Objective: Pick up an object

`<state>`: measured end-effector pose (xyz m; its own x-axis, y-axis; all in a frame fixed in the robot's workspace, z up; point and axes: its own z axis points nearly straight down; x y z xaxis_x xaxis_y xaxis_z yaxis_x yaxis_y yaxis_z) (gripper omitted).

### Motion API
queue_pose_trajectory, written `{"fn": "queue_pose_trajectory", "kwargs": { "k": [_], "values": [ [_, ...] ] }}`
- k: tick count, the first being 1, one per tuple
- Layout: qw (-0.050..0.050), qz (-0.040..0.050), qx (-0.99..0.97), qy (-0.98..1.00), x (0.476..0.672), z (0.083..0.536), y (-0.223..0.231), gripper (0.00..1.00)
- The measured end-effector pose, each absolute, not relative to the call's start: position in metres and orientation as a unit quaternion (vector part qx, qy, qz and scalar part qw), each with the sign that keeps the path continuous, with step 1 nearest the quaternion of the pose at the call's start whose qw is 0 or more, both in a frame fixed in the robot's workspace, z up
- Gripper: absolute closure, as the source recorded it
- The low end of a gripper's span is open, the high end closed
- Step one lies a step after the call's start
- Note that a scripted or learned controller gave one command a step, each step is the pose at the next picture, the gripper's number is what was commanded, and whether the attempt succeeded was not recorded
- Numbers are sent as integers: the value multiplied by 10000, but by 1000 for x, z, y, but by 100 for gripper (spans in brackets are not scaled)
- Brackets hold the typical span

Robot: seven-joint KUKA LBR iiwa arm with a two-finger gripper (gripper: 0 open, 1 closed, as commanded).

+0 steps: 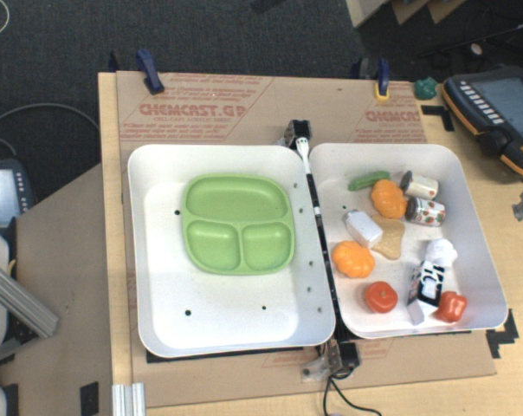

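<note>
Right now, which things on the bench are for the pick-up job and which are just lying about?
For the job, in the right bin: tomato, two oranges, green bean, red pepper, white block, can.

Lying about: green tray in the left bin, blue clamp, pendant.

Dark grey carpet floor surrounds a brown board surface printed with red lettering, held by a blue clamp and a yellow clamp. Thin cables trail at left.
</note>
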<state>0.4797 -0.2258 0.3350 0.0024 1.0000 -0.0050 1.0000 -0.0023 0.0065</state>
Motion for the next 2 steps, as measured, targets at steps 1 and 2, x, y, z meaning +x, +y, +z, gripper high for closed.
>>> {"fn": "queue_pose_trajectory", "kwargs": {
  "k": [1, 2],
  "values": [
    [-2, -4, 7072, 7070, 479, 327, -224, 100],
    [30, 5, 7066, 7076, 497, 339, -224, 100]
  ]
}}
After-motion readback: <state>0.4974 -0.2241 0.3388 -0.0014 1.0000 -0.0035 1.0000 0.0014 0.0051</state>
